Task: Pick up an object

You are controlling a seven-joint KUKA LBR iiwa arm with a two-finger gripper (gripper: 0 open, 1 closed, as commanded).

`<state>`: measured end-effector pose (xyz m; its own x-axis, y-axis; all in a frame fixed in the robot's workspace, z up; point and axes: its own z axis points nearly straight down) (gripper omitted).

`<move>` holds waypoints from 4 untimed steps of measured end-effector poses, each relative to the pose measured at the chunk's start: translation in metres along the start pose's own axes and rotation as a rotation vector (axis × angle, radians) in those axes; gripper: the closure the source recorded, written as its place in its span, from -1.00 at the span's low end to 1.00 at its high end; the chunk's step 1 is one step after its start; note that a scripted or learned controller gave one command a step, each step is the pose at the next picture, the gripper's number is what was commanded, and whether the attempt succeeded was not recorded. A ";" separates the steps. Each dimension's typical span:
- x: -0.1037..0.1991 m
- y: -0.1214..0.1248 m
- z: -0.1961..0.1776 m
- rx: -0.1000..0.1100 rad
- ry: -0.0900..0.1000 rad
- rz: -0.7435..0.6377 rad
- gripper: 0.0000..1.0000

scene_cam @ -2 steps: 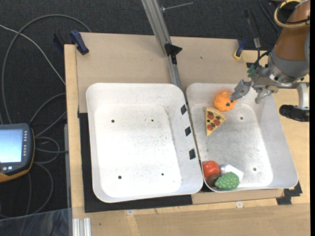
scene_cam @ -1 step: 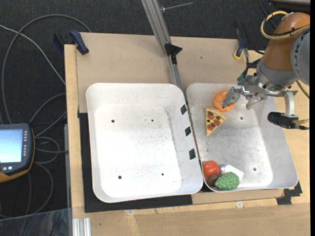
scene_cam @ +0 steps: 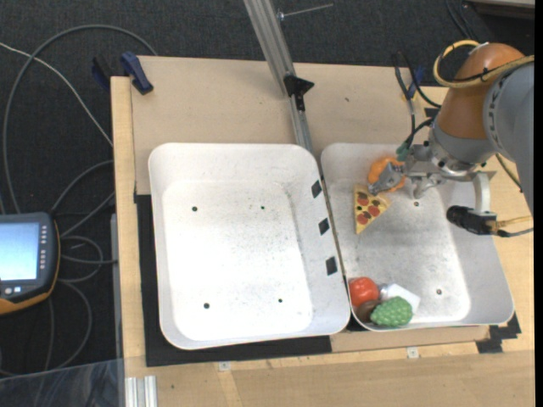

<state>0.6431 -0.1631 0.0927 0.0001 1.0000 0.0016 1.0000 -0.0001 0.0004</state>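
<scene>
The arm (scene_cam: pixel 488 100) reached in from the right, over the far end of the right bin (scene_cam: pixel 475 303). Its gripper (scene_cam: pixel 392 175) hung low at that bin's far left part, with an orange object (scene_cam: pixel 379 168) right at the fingers. Whether the fingers were closed on it or merely beside it could not be told, nor how wide they stood. Just near of the gripper, a pizza slice (scene_cam: pixel 367 209) lay flat on the bin floor, its point toward the near edge. At the bin's near left corner sat a red ball (scene_cam: pixel 363 291), and touching it a green lump (scene_cam: pixel 392 312) with a white piece (scene_cam: pixel 402 295) beside both. The left bin (scene_cam: pixel 229 244) lay alongside on the tabletop (scene_cam: pixel 212 100). A handheld screen (scene_cam: pixel 24 259) rested off the tabletop's left side.
</scene>
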 end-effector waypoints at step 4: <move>0.053 0.006 -0.137 -0.004 0.000 -0.008 1.00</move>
<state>0.6491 -0.1099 0.2301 -0.0077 1.0000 0.0021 1.0000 0.0076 0.0043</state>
